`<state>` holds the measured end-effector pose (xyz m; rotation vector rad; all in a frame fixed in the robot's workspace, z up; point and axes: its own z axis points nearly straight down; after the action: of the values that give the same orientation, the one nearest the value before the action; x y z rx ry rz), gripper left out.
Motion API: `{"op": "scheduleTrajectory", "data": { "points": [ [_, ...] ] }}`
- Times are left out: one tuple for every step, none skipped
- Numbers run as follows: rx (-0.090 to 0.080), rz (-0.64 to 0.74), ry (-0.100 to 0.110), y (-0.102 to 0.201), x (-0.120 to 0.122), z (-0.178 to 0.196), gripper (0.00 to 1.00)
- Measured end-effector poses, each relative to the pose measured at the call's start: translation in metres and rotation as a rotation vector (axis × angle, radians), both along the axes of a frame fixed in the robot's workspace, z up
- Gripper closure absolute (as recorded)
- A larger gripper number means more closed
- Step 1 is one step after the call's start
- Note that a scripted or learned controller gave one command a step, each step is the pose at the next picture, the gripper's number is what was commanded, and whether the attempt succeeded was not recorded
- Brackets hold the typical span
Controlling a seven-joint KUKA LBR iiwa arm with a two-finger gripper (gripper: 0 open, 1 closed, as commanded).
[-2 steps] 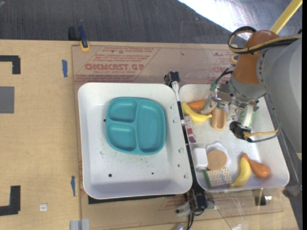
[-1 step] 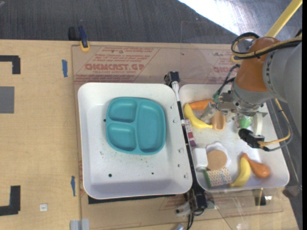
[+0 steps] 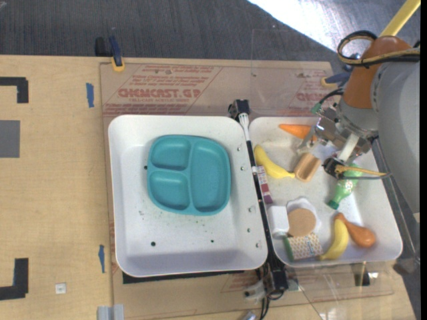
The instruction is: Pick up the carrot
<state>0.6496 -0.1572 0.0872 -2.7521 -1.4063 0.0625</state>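
We are looking down on a tan bench (image 3: 53,179) where the grey arm (image 3: 400,112) is reaching in from the right over two shallow white bins. The left bin (image 3: 127,245) is holding a teal divided plate (image 3: 189,174), which is sitting near its middle. The right bin (image 3: 390,242) is carrying the smaller clutter. The gripper (image 3: 327,135) is hanging over the far part of that bin, and we are unable to tell whether it is apart or together.

The carrot (image 3: 293,130) is lying flat near the right bin's far wall. Its narrow end is pointing towards the left bin and its thick end is just beside the gripper, and we are not seeing it clamped. A yellow banana (image 3: 270,166) is lying along the bin's left side, with a tan bread roll (image 3: 307,167) just beside it. Near the front right corner, a second banana (image 3: 337,240) is touching an orange pear-shaped piece (image 3: 361,235). Between these and the gripper, a small green bottle (image 3: 341,193) is lying tilted.
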Motion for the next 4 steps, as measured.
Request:
{"op": "scheduleTrajectory", "data": {
  "points": [
    [-0.047,-0.136,0.021,0.019,0.001,-0.002,0.00],
    [-0.044,-0.632,0.023,0.036,-0.002,-0.002,0.00],
    [-0.044,-0.666,-0.058,0.005,0.004,0.282,0.00],
    [-0.040,-0.494,-0.033,0.008,-0.002,0.110,0.00]
  ]
}}
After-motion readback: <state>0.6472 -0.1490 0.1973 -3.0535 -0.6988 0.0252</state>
